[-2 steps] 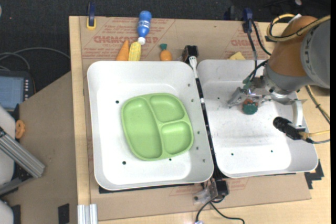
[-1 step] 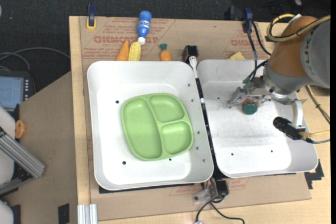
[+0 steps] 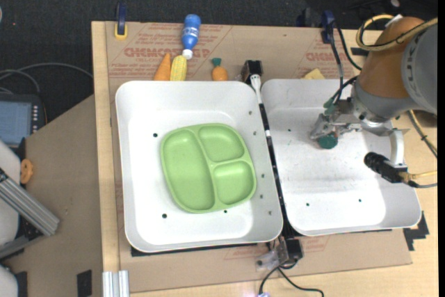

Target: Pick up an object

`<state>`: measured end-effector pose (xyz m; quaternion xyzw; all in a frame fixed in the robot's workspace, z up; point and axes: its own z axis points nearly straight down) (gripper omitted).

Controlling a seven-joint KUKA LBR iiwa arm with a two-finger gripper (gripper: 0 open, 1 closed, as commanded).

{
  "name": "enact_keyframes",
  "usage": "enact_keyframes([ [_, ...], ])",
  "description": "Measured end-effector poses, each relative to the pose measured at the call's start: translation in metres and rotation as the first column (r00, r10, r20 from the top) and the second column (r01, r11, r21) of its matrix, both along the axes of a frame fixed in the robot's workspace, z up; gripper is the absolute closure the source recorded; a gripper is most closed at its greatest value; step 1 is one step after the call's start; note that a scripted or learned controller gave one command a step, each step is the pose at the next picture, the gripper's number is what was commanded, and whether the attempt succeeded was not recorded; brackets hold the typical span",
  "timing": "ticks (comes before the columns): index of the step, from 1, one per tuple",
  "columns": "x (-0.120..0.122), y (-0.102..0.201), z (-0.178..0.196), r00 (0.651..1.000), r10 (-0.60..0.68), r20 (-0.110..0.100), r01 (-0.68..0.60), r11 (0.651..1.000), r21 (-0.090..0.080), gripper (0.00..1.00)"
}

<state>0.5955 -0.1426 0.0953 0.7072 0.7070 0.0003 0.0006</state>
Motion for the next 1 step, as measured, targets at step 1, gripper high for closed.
enact_keyframes([
  [1,0.0281,0.0735,0.0963,1.0,0.009,0.011,-0.009,1.0,0.001,1.0],
])
